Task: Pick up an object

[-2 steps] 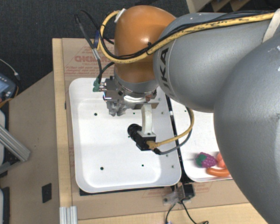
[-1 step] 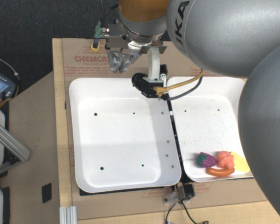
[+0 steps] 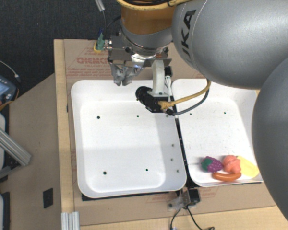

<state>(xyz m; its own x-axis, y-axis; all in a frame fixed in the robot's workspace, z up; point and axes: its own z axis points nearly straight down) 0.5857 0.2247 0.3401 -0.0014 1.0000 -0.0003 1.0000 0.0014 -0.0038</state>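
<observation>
The big grey arm (image 3: 230, 37) reaches in from the right and fills the upper right of the view, its orange band (image 3: 144, 6) sitting just above the wrist. Below the wrist the gripper (image 3: 123, 75) hangs over the far edge of the left bin (image 3: 86, 176), near that bin's back rim. Whether its fingers are spread or pressed together cannot be told from this angle — they look like a short grey cluster, and nothing shows between them. A black fitting with a tan hose (image 3: 192, 98) hangs beside the gripper, over the seam where the two bins meet.

The left bin shows a bare white floor with a few small dark dots. The right bin (image 3: 221, 123) holds a small cluster of toy food in its near corner, well apart from the gripper: a purple bunch of grapes (image 3: 212, 164), a red-orange piece (image 3: 232, 163) just to the right of it, a yellow piece (image 3: 249, 169) touching that one on its far side, and an orange sausage-like piece (image 3: 226, 176) lying in front of them.

Both bins rest on a brown cardboard sheet (image 3: 67, 71) that covers the counter — red lettering shows at its far edge.
</observation>
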